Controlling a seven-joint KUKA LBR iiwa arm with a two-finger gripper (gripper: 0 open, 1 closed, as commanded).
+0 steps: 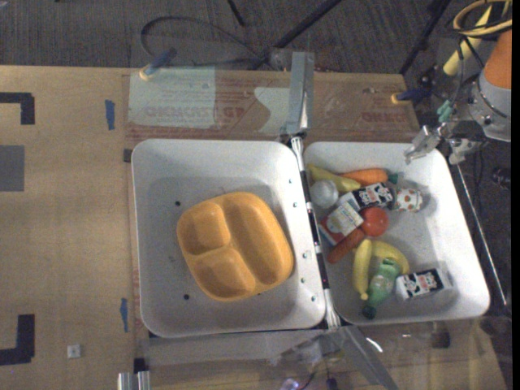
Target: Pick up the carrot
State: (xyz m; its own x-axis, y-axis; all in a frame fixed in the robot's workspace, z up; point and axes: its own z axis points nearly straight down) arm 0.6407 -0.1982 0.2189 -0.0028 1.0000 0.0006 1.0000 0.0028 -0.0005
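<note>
Inspection is running from the near edge outward. In the right bin (467,258), nearest me, I am seeing a milk carton (424,283) lying beside a green bottle (379,286) and two bananas (363,266). The left bin (154,185) is holding a yellow divided plate (234,244), which plays no part in this job.

Moving farther in, I am noting a red tomato (374,222) and a reddish-orange elongated piece (344,247) just left of it; I cannot tell what that piece is, and I am not treating it as the target.

The carrot (365,175) is lying along the far side of the right bin, its length running left to right, with what looks like a green tip at its right end. A second carton (374,194) is touching its near side and a yellow item (328,176) is sitting at its left end.

I am judging the carrot to be toy plastic: light, stiff, smooth and rounded, so liable to roll or slip. I am advising a hold across the thick middle, though the touching carton is crowding the near side.

Farthest out, the gripper (429,142) is hanging over the bin's far right corner, apart from the carrot. I cannot tell whether it is set wide or narrow.
</note>
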